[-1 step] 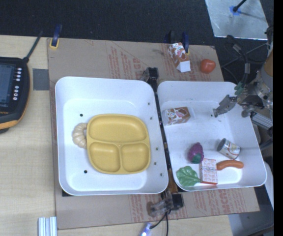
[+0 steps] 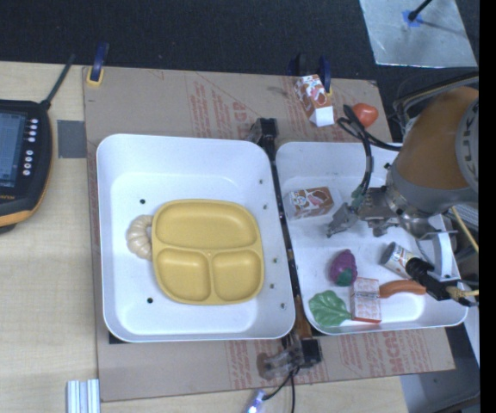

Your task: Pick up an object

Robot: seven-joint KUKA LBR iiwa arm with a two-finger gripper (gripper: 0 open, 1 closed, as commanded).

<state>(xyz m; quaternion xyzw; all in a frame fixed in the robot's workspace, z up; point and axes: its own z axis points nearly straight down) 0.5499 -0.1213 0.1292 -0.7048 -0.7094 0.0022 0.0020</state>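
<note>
The hand (image 2: 344, 223) hangs low over the middle of the right bin (image 2: 317, 155), its dark fingers (image 2: 337, 227) pointing toward nine o'clock, and nothing sits between them; from where I stand I cannot tell how wide they are parted. At about ten o'clock from it, just beside the tips, lies a small printed packet (image 2: 309, 201), probably the nearest thing to take. At six o'clock sits a purple fruit (image 2: 344, 267), and beyond that a green leaf (image 2: 328, 306) touching a red-and-white carton (image 2: 366, 299). An orange carrot (image 2: 400, 288) lies at about four o'clock near the bin's far wall. Everything loose is gathered in this bin, I'd guess so the arm (image 2: 433, 149), reaching in from three o'clock, has it within range. The left bin (image 2: 119, 231) holds a yellow divided tray (image 2: 207, 250) with a pale shell-like piece (image 2: 139, 236) tucked against its nine o'clock edge. On the counter (image 2: 33, 317) at far nine o'clock rests an operator's pendant (image 2: 7, 162).
</note>
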